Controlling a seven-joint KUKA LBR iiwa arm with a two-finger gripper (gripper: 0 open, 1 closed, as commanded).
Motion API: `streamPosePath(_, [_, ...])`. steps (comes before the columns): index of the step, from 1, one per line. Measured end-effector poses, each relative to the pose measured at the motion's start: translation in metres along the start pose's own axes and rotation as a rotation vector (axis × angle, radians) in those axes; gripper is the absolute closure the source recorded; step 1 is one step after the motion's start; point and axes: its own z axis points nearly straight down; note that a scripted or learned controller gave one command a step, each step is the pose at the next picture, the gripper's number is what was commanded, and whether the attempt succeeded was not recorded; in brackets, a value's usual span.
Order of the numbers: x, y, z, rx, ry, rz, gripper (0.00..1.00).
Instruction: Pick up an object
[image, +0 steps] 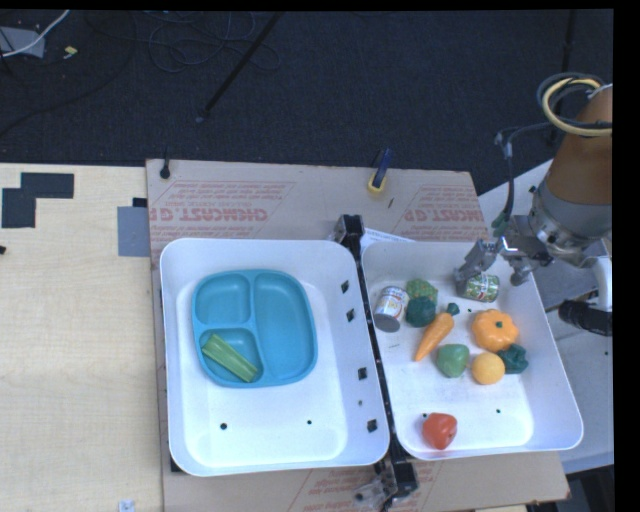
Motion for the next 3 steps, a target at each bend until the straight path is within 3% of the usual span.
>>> streamPosePath(2, [-0.002,-0.008,0.103,-0.003,-0.001,0.001,0.00])
streamPosePath(3, [0.000,-0.008,0.132,-0.005,-0.001,0.001,0.00])
